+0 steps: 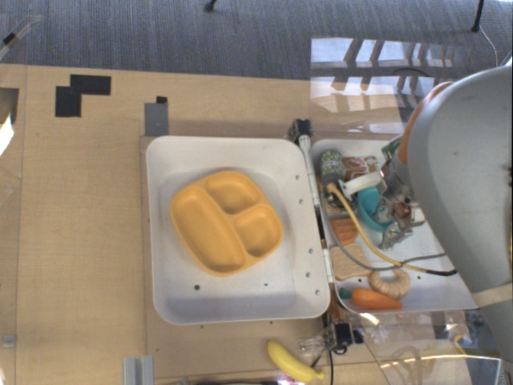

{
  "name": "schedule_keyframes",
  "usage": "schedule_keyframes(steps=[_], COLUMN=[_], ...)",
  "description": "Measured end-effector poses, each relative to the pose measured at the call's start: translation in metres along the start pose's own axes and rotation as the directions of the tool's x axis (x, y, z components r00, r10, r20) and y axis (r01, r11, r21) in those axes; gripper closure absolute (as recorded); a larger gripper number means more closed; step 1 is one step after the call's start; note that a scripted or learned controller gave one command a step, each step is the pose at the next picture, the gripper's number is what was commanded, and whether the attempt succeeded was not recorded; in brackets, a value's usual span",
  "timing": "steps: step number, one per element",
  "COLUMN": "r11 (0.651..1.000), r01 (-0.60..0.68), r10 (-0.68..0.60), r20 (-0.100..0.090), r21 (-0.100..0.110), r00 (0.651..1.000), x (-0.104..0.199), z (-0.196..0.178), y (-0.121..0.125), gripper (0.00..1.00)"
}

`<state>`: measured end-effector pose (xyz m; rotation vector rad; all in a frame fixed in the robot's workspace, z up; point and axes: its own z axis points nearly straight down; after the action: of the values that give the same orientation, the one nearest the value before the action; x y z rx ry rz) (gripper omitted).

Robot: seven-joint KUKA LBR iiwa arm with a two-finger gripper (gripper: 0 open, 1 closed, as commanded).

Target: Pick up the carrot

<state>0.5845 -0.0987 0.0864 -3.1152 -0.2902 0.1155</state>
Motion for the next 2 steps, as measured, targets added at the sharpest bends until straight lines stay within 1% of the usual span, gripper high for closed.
schedule_keyframes(steps=[1,2], r11=[1.0,0.999], r01=[0.011,0.022], r10=[-0.012,-0.024], r20=[-0.039,-0.1], r21=[-0.011,-0.026], r00=[0.999,0.995], x=[0.011,-0.086], z=[0.0,0.0], y=[-0.005,-0.009], gripper=[0.0,0.0])
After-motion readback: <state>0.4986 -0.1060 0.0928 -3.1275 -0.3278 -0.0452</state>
